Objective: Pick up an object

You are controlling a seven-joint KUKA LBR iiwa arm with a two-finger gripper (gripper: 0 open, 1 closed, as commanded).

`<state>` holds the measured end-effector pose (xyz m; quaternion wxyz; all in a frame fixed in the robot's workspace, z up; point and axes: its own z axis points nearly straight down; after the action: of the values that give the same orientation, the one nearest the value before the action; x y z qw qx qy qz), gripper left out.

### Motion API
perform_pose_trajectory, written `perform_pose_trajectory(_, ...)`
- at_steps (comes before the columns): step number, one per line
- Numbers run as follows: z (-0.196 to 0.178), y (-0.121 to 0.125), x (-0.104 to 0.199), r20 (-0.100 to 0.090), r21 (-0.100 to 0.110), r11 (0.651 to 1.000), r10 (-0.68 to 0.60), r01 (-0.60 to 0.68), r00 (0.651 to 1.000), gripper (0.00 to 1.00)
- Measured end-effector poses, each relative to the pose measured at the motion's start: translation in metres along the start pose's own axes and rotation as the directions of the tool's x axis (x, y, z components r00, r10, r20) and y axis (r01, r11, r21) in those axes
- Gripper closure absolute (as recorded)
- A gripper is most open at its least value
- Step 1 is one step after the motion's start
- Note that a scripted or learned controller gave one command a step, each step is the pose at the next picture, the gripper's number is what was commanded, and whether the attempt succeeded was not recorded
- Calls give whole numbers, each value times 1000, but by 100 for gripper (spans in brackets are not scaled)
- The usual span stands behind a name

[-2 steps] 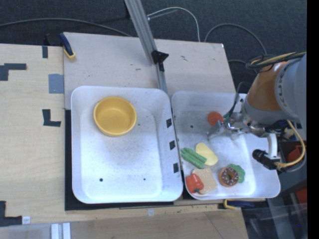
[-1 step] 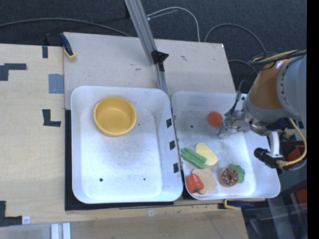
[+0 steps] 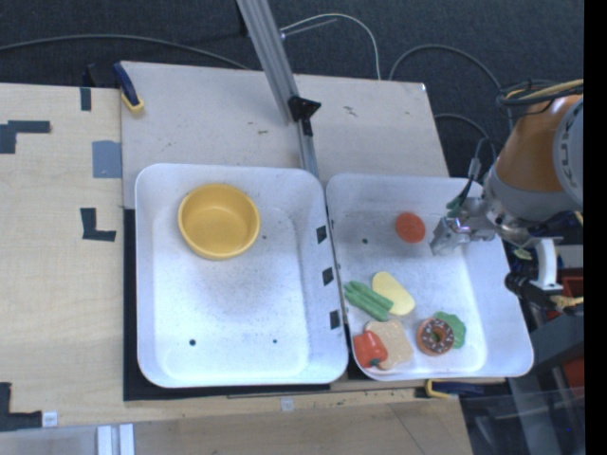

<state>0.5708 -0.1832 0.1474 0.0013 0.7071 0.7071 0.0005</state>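
The gripper (image 3: 451, 235) hung low over the right bin (image 3: 493, 297), near its right wall, and whether its fingers were apart or together could not be told from above. Just left of it a small red ball (image 3: 410, 227) lay on the bin floor, apart from the gripper. Toward the bin's front lay a green pod (image 3: 367, 300), a yellow piece (image 3: 393, 293), a red pepper (image 3: 371, 348) on a tan slice (image 3: 396, 342), and a brown doughnut (image 3: 436, 336). In the left bin (image 3: 228, 349) sat a yellow bowl (image 3: 219, 220), upright. Both bins rested on the counter (image 3: 57, 254).
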Motion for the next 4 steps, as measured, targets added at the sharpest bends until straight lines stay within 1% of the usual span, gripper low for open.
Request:
perform_pose_trajectory(1,-58,4,9,0,-2,1000,-3,3,1000,100)
perform_pose_trajectory(2,-92,5,10,0,-1,1000,-2,2,1000,100)
perform_pose_trajectory(3,-98,9,63,-3,3,1000,-7,7,1000,100)
perform_pose_trajectory(4,-86,1,111,-2,6,1000,-6,6,1000,100)
